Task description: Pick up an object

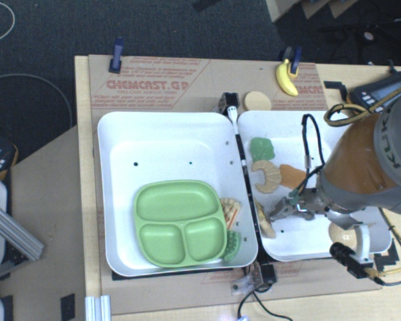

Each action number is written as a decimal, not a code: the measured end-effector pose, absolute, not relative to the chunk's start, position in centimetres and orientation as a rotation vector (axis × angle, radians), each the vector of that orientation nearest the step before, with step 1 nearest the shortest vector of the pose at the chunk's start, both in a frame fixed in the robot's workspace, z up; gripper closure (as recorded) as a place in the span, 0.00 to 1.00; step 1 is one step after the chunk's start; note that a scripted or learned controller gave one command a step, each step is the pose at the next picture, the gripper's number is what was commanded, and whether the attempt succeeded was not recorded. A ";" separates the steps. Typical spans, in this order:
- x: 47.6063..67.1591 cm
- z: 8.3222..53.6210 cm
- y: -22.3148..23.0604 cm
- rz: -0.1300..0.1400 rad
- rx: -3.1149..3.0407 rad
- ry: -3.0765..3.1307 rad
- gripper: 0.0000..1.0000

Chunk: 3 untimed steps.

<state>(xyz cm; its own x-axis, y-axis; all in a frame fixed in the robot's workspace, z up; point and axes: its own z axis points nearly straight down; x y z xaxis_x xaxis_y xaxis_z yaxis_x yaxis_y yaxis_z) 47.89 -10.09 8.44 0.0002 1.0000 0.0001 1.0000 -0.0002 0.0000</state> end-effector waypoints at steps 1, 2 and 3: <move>47.9 8.4 -10.9 0.000 -2.222 -2.221 0.00; 50.0 8.5 -10.5 -0.002 -2.221 -2.225 0.00; 47.8 8.4 -9.7 0.002 -2.219 -2.217 0.00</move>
<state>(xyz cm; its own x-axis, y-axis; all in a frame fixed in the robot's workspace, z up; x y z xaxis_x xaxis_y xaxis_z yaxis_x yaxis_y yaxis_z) 47.77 -9.75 8.44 0.0008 1.0000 0.0022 1.0000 -0.0008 -0.0041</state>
